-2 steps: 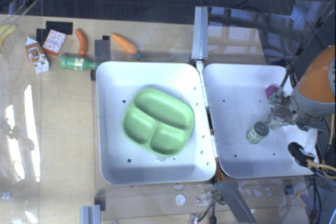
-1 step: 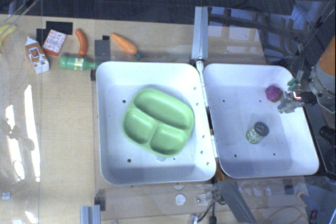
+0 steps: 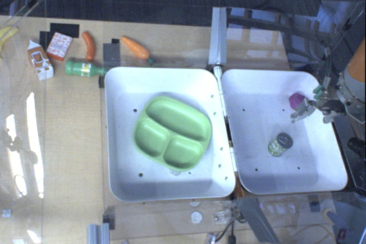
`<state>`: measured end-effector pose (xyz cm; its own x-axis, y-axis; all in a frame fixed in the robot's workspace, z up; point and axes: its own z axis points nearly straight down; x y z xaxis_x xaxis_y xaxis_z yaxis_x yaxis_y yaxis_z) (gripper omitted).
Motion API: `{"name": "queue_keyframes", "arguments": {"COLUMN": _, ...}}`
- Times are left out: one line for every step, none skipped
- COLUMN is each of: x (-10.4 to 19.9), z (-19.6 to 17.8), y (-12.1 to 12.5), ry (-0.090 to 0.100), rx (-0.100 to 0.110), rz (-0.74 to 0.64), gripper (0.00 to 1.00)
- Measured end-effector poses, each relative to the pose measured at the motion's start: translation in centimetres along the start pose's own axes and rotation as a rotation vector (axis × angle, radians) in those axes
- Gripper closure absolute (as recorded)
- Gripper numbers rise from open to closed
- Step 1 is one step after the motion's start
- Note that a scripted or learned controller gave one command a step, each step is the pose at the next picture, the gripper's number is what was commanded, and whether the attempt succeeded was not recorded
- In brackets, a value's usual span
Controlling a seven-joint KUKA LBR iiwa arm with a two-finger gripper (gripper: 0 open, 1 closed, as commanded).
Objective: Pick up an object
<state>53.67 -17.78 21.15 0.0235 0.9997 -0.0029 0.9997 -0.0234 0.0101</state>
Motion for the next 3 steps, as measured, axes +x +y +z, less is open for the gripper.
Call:
{"name": "queue_keyframes", "arguments": {"x": 0.5, "z": 9.3, "y": -3.6, "ry": 0.001, "rx": 0.001, "rz": 0.039, "gripper": 0.0}}
{"name": "queue_keyframes", "arguments": {"x": 2.8, "z": 12.4, "y": 4.8, "ry": 0.001, "rx": 0.001, "rz": 0.394, "gripper": 0.0}}
{"name": "queue_keyframes", "arguments": {"x": 4.8, "z": 12.6, "y": 12.2, "ry": -0.001, "rx": 0.008, "rz": 0.623, "gripper": 0.0}}
